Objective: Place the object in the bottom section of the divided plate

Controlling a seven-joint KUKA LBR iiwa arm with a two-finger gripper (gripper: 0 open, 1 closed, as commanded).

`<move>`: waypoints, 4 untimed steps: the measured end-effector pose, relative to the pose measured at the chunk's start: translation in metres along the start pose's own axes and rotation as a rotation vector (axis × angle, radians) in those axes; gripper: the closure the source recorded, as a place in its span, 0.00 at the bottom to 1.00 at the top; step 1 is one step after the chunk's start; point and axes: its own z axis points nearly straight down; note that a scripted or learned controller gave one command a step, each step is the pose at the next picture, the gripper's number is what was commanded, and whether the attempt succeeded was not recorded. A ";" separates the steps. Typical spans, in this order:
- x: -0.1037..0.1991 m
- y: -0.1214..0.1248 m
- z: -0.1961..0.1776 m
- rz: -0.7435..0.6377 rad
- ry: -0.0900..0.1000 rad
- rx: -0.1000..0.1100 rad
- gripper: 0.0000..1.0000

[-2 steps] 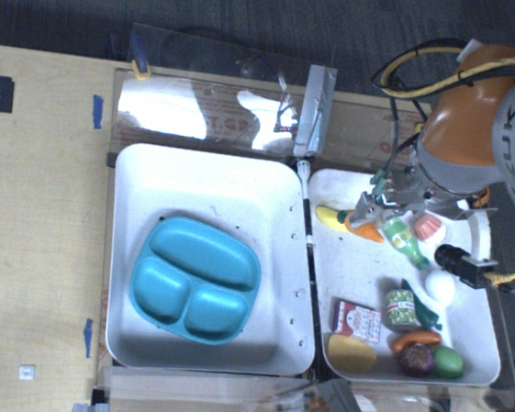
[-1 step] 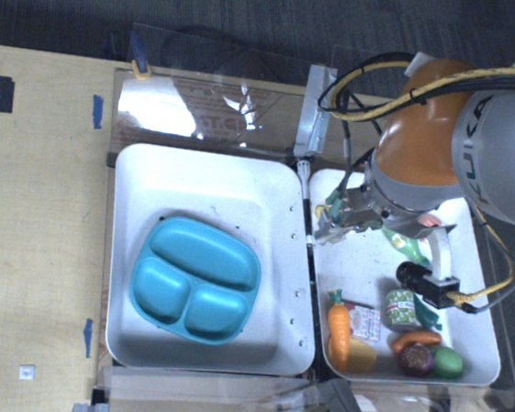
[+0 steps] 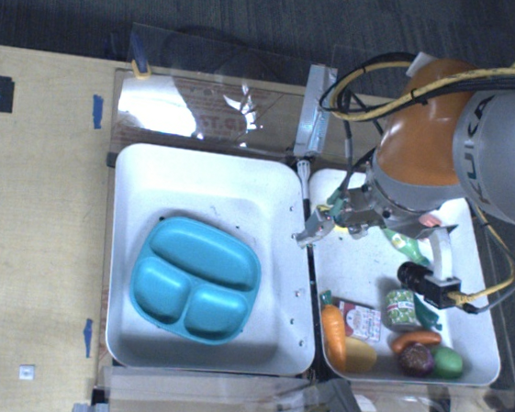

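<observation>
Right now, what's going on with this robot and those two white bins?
The grey arm's gripper hovers at the divider between the bins, with nothing visible in it. The blue divided plate sits in the left bin, its sections bare. The toy foods, including a carrot, lie in the right bin.

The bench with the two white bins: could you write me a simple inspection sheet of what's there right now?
Surface: wooden bench bearing a left bin and a right bin, side by side.
Job's things: blue divided plate lies in the left bin, nothing in its sections.
Clutter: right bin holds a carrot, a green can, a red-and-white packet and other toy foods crowded at its near end.
Grippers: gripper hangs over the seam between the bins; nothing seen between its fingers.
Cables: yellow and black cables loop over the arm's wrist.
Surroundings: dark floor beyond the bench.
</observation>
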 end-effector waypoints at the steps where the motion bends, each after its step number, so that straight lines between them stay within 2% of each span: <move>1: -0.097 0.023 0.026 0.196 -0.003 -0.004 0.00; 2: -0.184 -0.006 -0.019 0.422 -0.004 -0.007 0.00; 3: -0.111 -0.054 0.087 0.305 0.002 0.003 0.00; 4: -0.200 -0.045 0.011 0.335 -0.004 -0.007 0.00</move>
